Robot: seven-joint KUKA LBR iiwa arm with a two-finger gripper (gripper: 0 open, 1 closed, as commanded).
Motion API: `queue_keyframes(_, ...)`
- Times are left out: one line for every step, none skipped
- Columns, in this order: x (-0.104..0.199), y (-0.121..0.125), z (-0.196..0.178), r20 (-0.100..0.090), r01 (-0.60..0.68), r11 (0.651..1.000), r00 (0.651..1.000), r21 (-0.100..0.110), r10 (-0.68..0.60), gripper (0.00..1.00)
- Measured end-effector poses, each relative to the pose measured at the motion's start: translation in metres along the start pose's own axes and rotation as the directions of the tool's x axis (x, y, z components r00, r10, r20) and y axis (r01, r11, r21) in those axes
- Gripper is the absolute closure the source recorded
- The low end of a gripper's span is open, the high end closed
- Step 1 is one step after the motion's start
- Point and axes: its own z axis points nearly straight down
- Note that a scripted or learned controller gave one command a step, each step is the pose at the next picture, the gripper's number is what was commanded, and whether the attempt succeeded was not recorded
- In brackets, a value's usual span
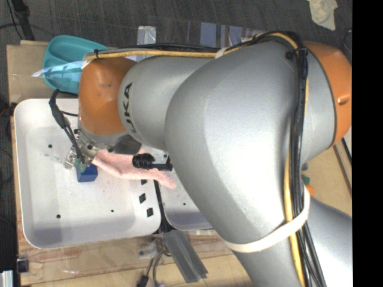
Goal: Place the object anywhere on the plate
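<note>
While the pincer (76,158) hangs low over the blue block (87,173) in the left bin (36,220), near its far edge, you cannot tell how it is set. A pink cloth (128,167) beside it could snag and spoil the lift.

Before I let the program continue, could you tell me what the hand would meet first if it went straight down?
Most likely the blue block directly beneath the hand, resting on the left bin's floor; depth is hard to judge.
</note>
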Motion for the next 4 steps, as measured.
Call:
queue_keyframes(-0.068,-0.033,-0.075,0.003,0.119,0.993,0.993,-0.002,-0.119,1.0)
queue_keyframes(0.039,0.003,-0.075,0.0,0.101,0.995,0.995,0.0,-0.101,1.0)
queue_keyframes(-0.016,0.014,-0.103,0.003,0.214,0.977,0.977,-0.001,-0.214,1.0)
queue_keyframes(0.01,0.031,0.01,0.0,0.37,0.929,0.929,0.0,-0.37,1.0)
